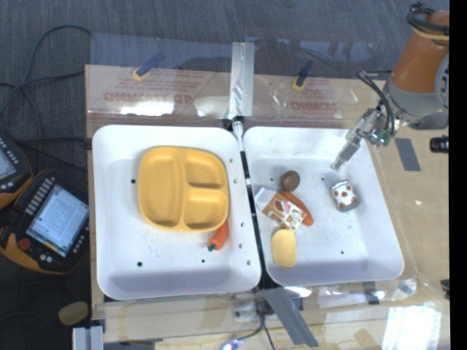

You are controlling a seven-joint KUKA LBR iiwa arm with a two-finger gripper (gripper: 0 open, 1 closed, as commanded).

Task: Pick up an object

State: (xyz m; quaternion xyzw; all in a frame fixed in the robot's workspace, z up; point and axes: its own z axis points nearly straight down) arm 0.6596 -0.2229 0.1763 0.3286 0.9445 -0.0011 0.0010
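Hangs over the far right part of the right bin (379,265), the gripper (338,164) slanting down and leftward, fingers (346,153) drawn together into one slim tip with nothing between them. Nothing lifted yet.

Nearest candidate: a small white-and-red cup (344,195), lying alone on the bin floor just in front of the tip, well apart from its neighbours. Further left, a crowded group: a brown ball (290,179), a patterned packet (284,211) lying over an orange piece (306,217), and a yellow lump (284,247) near the front wall. In the left bin (109,217), a yellow divided tray (182,188) with a small carrot (217,238) touching its near corner.

Best to go for the cup: free on every side, probably the easiest. Spread the fingers wide before descending. Centre directly above the cup, not beside it. Line up across its narrow side, since a rounded body likely rolls or squirts out of an off-centre pinch. Come down straight until close to the floor, close gently, then lift slowly and check for a real hold. Avoid the cluttered group, where a pinch may catch two things at once.
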